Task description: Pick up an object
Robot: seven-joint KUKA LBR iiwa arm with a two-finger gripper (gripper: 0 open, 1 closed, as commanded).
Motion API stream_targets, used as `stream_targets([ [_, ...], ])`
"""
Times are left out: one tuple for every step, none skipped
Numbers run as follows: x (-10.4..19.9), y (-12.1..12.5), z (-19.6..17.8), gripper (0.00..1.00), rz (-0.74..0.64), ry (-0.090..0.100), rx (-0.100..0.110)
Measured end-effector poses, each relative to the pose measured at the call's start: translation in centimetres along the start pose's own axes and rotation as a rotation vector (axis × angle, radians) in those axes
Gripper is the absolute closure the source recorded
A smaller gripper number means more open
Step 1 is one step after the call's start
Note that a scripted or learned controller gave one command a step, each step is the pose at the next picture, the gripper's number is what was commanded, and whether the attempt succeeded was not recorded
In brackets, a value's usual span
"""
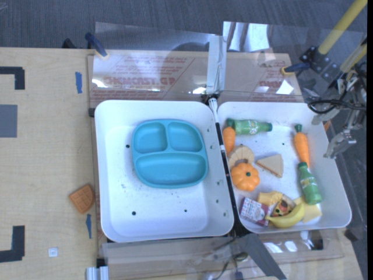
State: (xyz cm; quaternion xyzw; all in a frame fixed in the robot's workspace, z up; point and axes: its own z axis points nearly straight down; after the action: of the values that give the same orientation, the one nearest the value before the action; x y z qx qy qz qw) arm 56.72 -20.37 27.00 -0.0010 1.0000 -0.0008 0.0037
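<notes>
One banana (288, 216) at the near edge of the right bin (335, 174), touching one small packet (253, 210) and a yellow block (268, 199). Same bin: one orange pumpkin (245, 177), one bread wedge (271, 165), one round cookie (240, 155). Two carrots, one by the divider (228, 139), one toward the right wall (301, 146). Two green bottles, one lying along the far side (250, 126), one just below the right carrot (308, 184). Gripper (340, 140) sits over the bin's right rim, holding nothing visible; cannot tell how wide it stands. Left bin (111, 156) has one blue three-part plate (169, 153). One waffle (81, 198) lies on the bench (41, 156), left of both bins.
</notes>
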Motion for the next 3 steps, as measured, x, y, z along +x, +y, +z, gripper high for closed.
stream_targets([
  [-1.3, 0.5, 17.0, 0.00, 0.187, -0.006, 0.002],
  [0.3, -1.5, 18.1, 0.00, 0.193, -0.001, 0.000],
  [-6.9, -1.8, 18.3, 0.00, 0.118, -0.002, 0.000],
])
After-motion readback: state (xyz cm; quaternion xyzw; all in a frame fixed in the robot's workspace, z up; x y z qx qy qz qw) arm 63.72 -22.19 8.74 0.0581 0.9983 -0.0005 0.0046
